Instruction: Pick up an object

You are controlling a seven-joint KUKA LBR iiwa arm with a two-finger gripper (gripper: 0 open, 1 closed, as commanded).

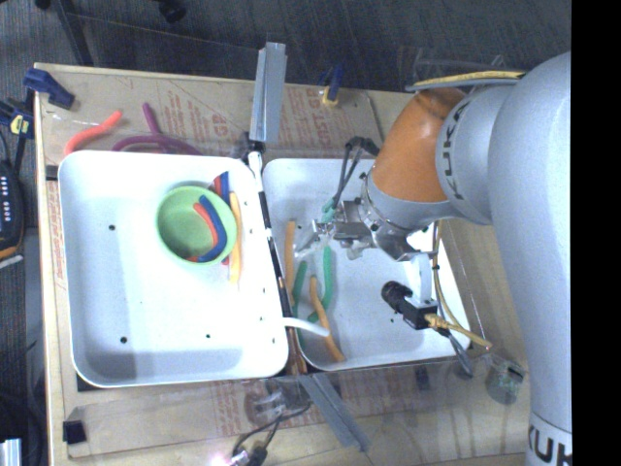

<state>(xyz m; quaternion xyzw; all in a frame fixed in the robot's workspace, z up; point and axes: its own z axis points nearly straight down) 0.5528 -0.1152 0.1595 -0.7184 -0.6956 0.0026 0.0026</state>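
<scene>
Two shallow white bins are set side by side on the surface (175, 411). In the left bin (107, 299) a green bowl (189, 223) is seen, with red, blue and yellow sticks laid across its right rim. In the right bin (374, 328) a cluster of long thin pieces is gathered near the left wall: a green stick (328, 278), an orange stick (324, 330) and a brown stick (289, 250). The pincer (335, 233) is positioned over the upper part of this cluster, just beside the green stick; whether it is open or closed cannot be told, and nothing is seen gripped in it. The grey arm (495, 153) with its orange band is reached in from the right
</scene>
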